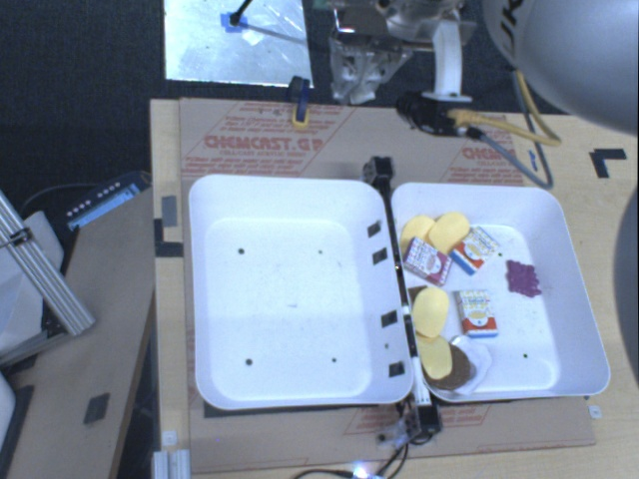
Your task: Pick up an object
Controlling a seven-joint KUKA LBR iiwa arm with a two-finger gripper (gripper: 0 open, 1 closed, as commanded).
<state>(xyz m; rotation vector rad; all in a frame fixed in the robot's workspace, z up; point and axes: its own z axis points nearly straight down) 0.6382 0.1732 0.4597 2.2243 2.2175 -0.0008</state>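
yellow pieces point(439, 236), three small cartons point(477, 312) and a purple lump point(522, 277) lying in the right bin point(569, 257), toward its left wall. brown disc point(457, 369) half hidden under a yellow piece. gripper point(357, 76) high beyond the bins, over cardboard, nothing between its fingers; too blurred to tell their spread. left bin point(215, 208) alongside.

Both bins point(300, 193) white. Yellow pieces point(431, 309) in right bin, purple cluster point(522, 277) alongside, small cartons point(478, 312) red, white, blue. Desk point(250, 140) tan, red lettering. Arm point(569, 28) grey.
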